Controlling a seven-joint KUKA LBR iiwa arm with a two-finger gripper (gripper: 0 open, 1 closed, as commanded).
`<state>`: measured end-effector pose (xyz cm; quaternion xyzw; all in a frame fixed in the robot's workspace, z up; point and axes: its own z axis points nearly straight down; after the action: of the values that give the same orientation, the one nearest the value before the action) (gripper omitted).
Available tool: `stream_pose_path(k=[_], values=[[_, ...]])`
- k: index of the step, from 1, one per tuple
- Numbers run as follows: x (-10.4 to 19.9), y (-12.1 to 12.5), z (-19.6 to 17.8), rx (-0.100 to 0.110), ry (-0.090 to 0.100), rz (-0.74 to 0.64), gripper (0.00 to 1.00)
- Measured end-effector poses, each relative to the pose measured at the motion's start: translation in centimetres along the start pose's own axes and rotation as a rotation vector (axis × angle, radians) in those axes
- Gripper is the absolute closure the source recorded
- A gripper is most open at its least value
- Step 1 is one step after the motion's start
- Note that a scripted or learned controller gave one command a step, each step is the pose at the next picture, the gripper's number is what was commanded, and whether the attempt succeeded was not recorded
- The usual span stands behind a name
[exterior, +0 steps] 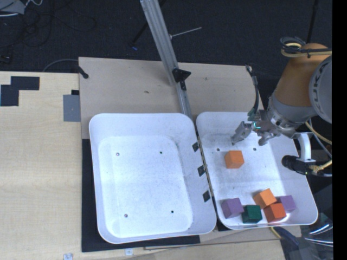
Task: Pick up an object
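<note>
Grey metal fingers (239,134) of the end effector (252,136) are spread apart with nothing between them, and we see them hanging over the far part of the right bin (303,221). We take that bin as our landmark. Just nearer the camera than the end effector, apart from it, an orange cube (234,159) sits alone on the bin's floor. Along the bin's near edge we find a cluster: a purple block (232,207), a dark green block (251,214), a second orange block (265,197), a red-orange block (275,212) and a small purple block (287,202), packed close together. Beside the right bin lies the left bin (103,126), both resting on the bench (124,85).
</note>
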<state>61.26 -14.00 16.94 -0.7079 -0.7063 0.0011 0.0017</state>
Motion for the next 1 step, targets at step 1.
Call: stream_pose_path(k=[1], values=[[1.48, -2.4, 8.0, -0.003, -0.001, 0.0, 0.0]])
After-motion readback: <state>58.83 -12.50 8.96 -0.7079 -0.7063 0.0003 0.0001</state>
